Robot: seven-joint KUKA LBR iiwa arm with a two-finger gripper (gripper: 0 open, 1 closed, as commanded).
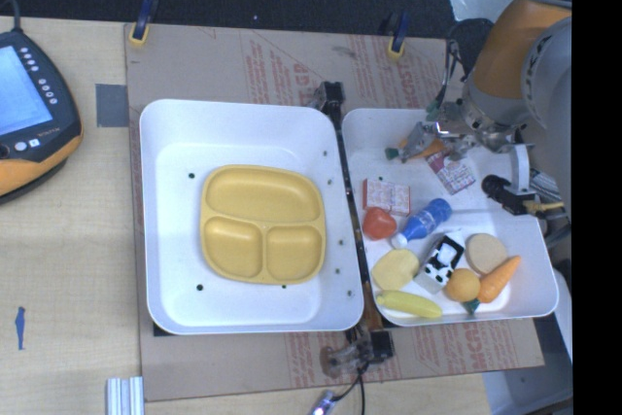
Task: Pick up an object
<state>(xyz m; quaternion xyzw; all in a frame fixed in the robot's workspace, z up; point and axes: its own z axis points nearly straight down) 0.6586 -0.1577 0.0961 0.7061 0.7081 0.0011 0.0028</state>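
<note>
I see the arm [525, 63] bent over the right bin [544, 301], gripper [428, 143] low at the far corner; grip unclear, toys [437, 258] nearer me.

bench [68, 248] bears cardboard sheet [243, 63], pendant [29, 112]

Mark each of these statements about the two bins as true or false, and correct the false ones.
1. The yellow divided tray lies in the left bin. True.
2. The carrot lies in the left bin. False: it lies in the right bin, near its right edge.
3. The banana lies near the right bin's front edge. True.
4. The blue bottle sits on the yellow divided tray. False: it lies in the right bin, beside a red fruit.
</note>
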